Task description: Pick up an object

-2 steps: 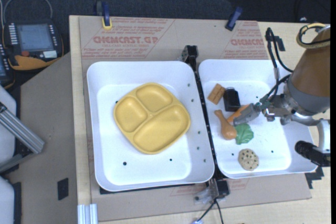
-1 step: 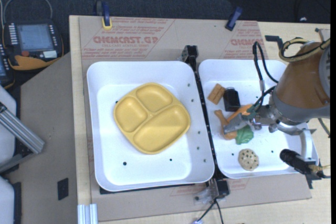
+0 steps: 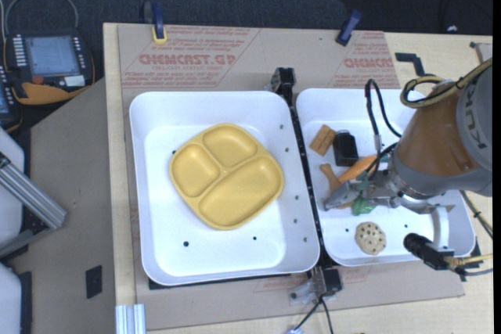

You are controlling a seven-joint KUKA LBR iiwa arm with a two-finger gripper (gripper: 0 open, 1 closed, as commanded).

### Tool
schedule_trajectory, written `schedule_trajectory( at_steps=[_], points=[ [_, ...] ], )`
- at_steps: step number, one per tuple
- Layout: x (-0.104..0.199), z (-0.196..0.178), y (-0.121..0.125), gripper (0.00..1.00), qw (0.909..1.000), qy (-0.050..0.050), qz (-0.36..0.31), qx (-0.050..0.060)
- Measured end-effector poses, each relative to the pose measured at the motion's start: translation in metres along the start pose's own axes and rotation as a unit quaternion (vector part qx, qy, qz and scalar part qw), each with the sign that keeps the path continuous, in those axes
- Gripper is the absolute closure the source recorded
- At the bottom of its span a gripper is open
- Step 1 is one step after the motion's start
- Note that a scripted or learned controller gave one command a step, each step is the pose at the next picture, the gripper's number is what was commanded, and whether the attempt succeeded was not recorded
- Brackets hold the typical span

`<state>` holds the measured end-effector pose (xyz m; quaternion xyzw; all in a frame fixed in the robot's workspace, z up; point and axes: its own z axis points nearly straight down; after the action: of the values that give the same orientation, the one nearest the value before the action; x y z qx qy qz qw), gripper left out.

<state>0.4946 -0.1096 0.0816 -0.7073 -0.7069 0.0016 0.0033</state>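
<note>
The right bin (image 3: 454, 240) holds several small objects. A tan block (image 3: 322, 140) and a black piece (image 3: 344, 148) lie at its back left, with an orange stick (image 3: 357, 167) and a brown piece (image 3: 329, 173) just in front of them. A speckled cookie (image 3: 370, 238) lies near the front. My gripper (image 3: 338, 202) is low over the bin's left middle, pointing left. A small green object (image 3: 361, 208) shows right beneath it, partly hidden. The grey and orange arm (image 3: 438, 149) covers the bin's right half.
The left bin (image 3: 156, 168) bears a yellow divided plate (image 3: 227, 176) at its middle. A black divider (image 3: 301, 160) runs between the bins. Black cables (image 3: 376, 109) loop over the right bin's back. A black fitting (image 3: 427, 250) sticks out near the front right corner.
</note>
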Motion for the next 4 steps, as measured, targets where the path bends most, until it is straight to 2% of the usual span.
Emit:
schedule_trajectory(
  at_steps=[1, 2, 4],
  points=[
    [0.0, -0.013, 0.001, 1.0, 1.0, -0.001, 0.0, -0.003],
    [0.01, -0.065, 0.001, 1.0, 1.0, -0.002, -0.001, -0.006],
    [0.005, -0.158, 0.011, 1.0, 1.0, -0.002, -0.001, -0.007]
  ],
)
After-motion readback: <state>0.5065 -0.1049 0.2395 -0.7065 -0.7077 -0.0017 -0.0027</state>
